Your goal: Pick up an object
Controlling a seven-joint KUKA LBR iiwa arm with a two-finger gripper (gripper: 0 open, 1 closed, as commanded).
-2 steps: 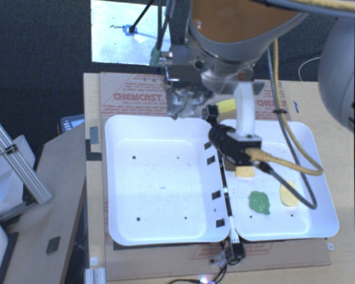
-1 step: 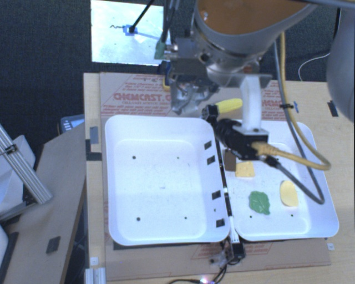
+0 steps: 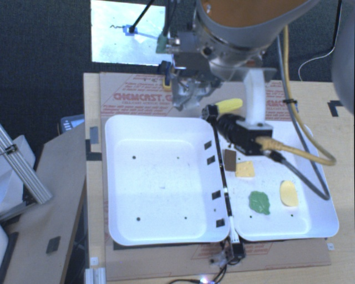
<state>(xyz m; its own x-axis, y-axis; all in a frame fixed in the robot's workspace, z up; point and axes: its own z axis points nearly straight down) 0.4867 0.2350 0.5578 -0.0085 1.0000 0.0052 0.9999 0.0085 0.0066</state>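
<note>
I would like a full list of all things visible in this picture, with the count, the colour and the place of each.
bins: two, white, side by side on the cardboard sheet
cardboard sheet: one, brown with red print, under the bins
square piece: one, yellow, middle of the right-hand bin
small block: one, brown, just left of the square piece
green lump: one, green, near side of the right-hand bin
oval piece: one, pale yellow, right of the green lump
long rounded thing: one, yellow, far edge of the right-hand bin
arm: one, grey and orange, top of view
gripper: one, metal grey, over the left-hand bin's far edge
</note>
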